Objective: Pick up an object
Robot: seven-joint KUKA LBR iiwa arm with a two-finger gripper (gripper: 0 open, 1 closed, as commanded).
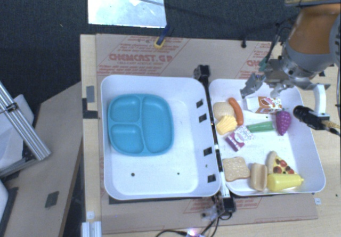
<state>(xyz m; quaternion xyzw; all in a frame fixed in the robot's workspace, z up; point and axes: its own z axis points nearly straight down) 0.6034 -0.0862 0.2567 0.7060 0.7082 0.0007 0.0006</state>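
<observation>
The right bin holds several toy foods: an orange sausage, yellow corn, a green cucumber, purple grapes, and a red-and-white carton. My gripper hangs over the back of this bin, just above and behind the carton. Its two fingers are spread apart and open, with nothing between them.
Toast, a bun, a pizza slice and a yellow piece lie at the right bin's front. A purple-and-white packet lies mid-bin. The left bin holds a blue divided tray. A black divider separates the bins.
</observation>
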